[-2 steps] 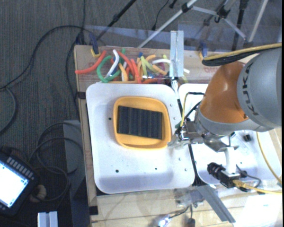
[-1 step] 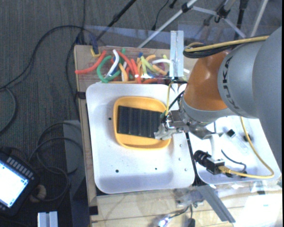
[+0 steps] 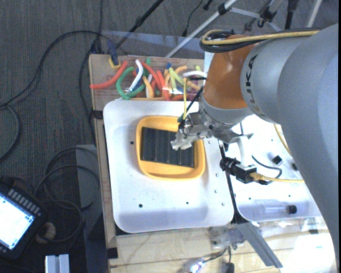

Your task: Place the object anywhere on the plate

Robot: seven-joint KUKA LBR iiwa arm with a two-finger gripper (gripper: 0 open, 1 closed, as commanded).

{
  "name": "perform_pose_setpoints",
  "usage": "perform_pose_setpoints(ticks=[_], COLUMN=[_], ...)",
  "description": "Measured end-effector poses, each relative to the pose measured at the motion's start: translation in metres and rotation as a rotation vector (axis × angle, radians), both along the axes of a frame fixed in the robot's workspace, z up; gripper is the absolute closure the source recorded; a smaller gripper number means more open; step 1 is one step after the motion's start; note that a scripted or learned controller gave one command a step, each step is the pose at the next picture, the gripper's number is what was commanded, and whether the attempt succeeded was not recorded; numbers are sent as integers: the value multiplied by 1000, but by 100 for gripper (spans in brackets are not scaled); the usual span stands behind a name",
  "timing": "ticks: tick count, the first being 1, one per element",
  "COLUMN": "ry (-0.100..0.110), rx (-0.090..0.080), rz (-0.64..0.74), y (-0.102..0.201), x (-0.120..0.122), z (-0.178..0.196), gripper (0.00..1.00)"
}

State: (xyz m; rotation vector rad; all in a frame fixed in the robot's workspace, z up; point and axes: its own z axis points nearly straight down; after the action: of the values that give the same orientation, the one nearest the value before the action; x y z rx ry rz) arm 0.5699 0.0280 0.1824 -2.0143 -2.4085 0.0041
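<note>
The thick grey arm (image 3: 284,67) reaches in from the view's right, high over the right bin. Its orange band (image 3: 227,84) sits just above the wrist, and the wrist points down and leftward into the left bin. The claw (image 3: 181,141) hangs at the right part of the single yellow, rounded-square plastic plate (image 3: 143,166). It is over the upper right corner of the one dark, ribbed, rectangular slab (image 3: 159,147). Whether the claw is apart or together cannot be told from this angle, nor whether it touches the slab; nothing is seen clamped in it.

The slab lies flat on the plate and covers most of its middle, with the yellow rim showing all round. The plate rests in the upper half of the left shallow white bin (image 3: 159,209).

There are two bins. The right shallow white bin (image 3: 273,195) holds one slim clear tube (image 3: 270,209) with a dark end, lying near its front edge. Along the far edge of the wooden bench (image 3: 99,90) is one tangled bunch of red, orange, green and white cords (image 3: 145,78).
</note>
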Motion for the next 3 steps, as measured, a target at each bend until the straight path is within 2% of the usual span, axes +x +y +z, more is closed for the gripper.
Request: perform_pose_setpoints(ticks=[1, 2, 3], ry=[0, -2, -5], rx=[0, -2, 0], rz=[0, 253, 900], y=[0, -86, -108], x=[0, 73, 99], z=[0, 1, 2], gripper=[0, 0, 0])
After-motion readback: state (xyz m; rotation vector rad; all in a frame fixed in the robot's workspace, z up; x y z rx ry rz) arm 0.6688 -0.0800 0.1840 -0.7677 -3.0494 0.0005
